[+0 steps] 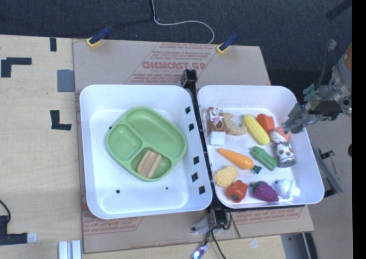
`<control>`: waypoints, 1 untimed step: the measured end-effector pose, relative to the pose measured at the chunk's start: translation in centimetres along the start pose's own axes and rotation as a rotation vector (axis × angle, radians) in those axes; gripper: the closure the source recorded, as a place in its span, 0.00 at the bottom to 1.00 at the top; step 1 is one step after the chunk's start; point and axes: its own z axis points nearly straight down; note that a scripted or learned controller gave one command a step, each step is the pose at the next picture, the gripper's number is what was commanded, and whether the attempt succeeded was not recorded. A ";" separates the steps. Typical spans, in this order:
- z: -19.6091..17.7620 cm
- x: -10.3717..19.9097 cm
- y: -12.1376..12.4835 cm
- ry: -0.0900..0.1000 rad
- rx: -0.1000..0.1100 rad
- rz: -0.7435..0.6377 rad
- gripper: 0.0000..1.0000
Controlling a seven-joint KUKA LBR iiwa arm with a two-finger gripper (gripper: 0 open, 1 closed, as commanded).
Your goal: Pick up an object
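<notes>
Green plate (127, 138) in left bin (91, 155); toy foods, perhaps a can (284, 153), right.

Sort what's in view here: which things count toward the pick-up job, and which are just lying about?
Part of the job:
gripper, at the right bin's far right rim
toys in that bin: corn, carrot, can, grapes, red pepper

Just lying about:
left bin
green plate inside it
cardboard sheet
two clamps
white cable
</notes>
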 end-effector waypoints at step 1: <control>-3.9 2.8 0.2 -0.003 -0.017 -0.004 1.00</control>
